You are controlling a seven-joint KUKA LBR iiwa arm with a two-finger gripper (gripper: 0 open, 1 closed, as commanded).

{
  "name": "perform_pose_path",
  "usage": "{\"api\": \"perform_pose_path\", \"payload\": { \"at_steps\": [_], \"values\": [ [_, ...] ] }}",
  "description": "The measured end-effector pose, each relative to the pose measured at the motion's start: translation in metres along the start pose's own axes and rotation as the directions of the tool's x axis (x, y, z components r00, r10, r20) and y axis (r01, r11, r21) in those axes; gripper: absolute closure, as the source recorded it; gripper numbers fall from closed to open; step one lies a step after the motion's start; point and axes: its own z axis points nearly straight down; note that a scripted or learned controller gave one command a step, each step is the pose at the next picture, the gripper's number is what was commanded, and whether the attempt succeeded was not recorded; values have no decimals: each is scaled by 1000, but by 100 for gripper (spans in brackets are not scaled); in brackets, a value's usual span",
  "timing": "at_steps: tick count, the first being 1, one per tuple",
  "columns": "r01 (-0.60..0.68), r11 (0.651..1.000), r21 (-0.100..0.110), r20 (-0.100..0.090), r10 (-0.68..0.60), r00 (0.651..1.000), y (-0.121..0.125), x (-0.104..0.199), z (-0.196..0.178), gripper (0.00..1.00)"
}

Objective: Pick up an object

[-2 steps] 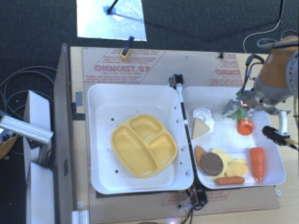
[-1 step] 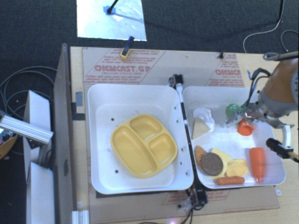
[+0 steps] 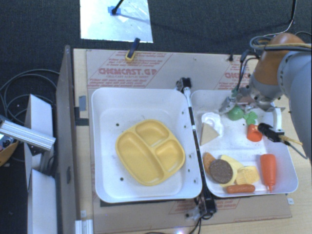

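Note:
My gripper (image 3: 233,103) hangs low over the back of the right bin (image 3: 292,179), with the grey arm and its orange band behind it at the right. A green toy vegetable (image 3: 236,114) lies right under the gripper's tip, touching or nearly touching it. A second small green piece (image 3: 251,117) sits just to its right, above a red-orange toy tomato (image 3: 253,133). I see nothing clearly held.
The right bin also holds a white cup (image 3: 212,121), a beige wedge (image 3: 208,134), an orange carrot (image 3: 268,170), a brown cookie (image 3: 221,170), yellow slices (image 3: 247,173) and a sausage (image 3: 240,189). A yellow divided plate (image 3: 150,151) lies in the left bin (image 3: 109,126).

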Motion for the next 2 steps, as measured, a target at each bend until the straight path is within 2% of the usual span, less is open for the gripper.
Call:
{"api": "perform_pose_path", "payload": {
  "at_steps": [1, 2],
  "values": [
    [-4, 1000, 3, 1, 4, 1000, -3, -4, -10, 100],
    [-1, 1000, 4, -2, 1, 1000, 12, 55, -39, 100]
  ]
}}
